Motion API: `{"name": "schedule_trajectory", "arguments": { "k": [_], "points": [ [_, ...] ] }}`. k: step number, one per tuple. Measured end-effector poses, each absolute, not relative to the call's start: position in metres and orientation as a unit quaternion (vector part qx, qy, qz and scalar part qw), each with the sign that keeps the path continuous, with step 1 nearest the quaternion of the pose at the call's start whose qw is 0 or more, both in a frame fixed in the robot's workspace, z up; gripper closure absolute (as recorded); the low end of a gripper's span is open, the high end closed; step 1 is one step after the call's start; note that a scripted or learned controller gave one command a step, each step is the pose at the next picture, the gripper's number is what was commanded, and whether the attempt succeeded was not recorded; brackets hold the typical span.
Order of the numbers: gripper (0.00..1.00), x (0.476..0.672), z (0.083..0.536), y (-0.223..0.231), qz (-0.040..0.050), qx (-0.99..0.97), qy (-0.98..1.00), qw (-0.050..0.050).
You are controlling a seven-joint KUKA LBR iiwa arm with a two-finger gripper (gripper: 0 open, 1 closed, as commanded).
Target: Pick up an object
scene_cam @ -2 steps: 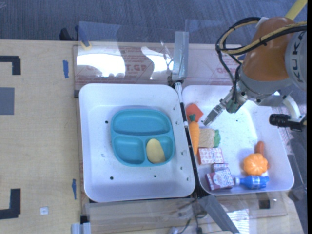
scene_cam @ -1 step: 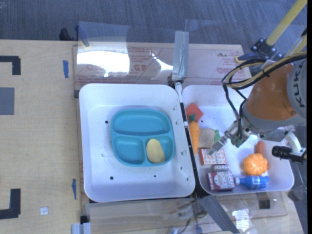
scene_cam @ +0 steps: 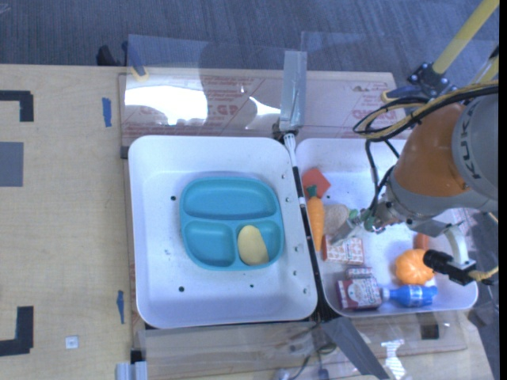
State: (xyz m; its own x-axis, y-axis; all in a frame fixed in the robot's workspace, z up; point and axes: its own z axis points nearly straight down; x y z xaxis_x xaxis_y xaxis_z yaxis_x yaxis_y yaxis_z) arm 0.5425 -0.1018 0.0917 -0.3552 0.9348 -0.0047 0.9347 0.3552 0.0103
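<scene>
While the left bin [scene_cam: 150, 236] carries just a blue divided tray [scene_cam: 230, 220] with a yellow lemon-like piece [scene_cam: 253, 245] in its lower right compartment, the candidates sit in the right bin [scene_cam: 348, 150]: carrot [scene_cam: 316, 222], red block [scene_cam: 314, 180], small cartons [scene_cam: 358, 290], blue bottle [scene_cam: 412, 295], orange fruit [scene_cam: 413, 267]. Gripper [scene_cam: 371, 219] is low over the clutter just right of the carrot, jaws state cannot be told from here. Looks like approach/descend step; next needs a clean close on one item, then lift.
</scene>
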Motion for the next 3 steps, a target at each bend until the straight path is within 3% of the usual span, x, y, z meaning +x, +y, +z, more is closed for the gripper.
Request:
{"name": "schedule_trajectory", "arguments": {
  "k": [1, 2, 3],
  "points": [
    [0.00, 0.627, 0.086, -0.119, 0.0012, 0.578, 0.816, 0.003],
    [1.00, 0.629, 0.098, -0.119, 0.0019, 0.577, 0.817, 0.006],
    [1.00, 0.670, 0.190, -0.035, 0.0044, 0.586, 0.810, 0.004]
  ]
}}
